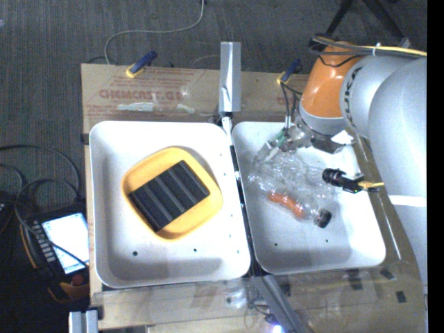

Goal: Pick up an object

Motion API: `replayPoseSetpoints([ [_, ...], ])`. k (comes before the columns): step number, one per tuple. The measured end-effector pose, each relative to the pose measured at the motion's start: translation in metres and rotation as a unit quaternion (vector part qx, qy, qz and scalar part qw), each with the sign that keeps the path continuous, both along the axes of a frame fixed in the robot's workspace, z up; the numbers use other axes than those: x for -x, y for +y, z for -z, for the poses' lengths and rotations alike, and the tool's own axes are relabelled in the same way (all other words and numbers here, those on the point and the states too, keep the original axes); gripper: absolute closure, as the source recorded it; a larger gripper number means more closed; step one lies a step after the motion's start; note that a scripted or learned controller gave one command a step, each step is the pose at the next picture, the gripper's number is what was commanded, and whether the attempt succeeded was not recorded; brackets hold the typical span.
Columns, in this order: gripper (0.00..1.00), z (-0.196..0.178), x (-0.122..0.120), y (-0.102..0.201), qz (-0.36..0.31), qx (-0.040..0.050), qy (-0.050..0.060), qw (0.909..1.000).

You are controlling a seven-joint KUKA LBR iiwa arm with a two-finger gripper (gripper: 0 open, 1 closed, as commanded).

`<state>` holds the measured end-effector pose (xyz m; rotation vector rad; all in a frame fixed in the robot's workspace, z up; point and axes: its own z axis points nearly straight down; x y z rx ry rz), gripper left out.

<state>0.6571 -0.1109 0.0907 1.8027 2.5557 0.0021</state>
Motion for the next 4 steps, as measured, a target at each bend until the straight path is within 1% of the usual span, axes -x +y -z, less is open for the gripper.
replayPoseSetpoints([
  [1,0.0,-0.001,0.049,-0.012,-0.009,-0.0023,0.001,1.0],
  [2,0.0,-0.001,0.076,-0.03,-0.028,-0.002,-0.002,0.9996],
  [3,1.0,-0.01,0.075,-0.028,-0.029,-0.0042,-0.002,0.9996],
  [4,1.0,-0.094,0.035,0.045,-0.024,-0.0035,0.006,0.9997],
])
